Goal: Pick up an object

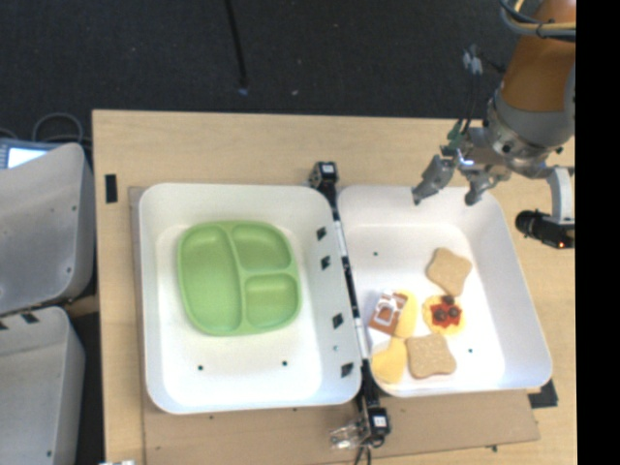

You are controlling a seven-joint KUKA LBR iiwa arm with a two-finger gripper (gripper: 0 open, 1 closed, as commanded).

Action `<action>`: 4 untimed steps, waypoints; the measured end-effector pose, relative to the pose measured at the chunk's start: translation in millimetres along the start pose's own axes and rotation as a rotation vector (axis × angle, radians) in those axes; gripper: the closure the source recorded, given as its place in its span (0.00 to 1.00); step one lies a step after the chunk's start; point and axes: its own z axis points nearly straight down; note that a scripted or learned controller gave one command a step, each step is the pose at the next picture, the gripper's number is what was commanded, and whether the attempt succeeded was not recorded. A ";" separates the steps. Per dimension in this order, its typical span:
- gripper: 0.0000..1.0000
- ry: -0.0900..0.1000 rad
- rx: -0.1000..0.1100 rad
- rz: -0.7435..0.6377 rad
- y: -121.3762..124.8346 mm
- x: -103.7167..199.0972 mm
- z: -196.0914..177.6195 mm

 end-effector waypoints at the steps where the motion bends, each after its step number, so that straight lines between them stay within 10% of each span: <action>1: 0.00 -0.001 -0.012 -0.002 1.8 0.2 -7.2; 4: 0.00 -0.003 -0.009 0.000 12.6 -22.3 146.6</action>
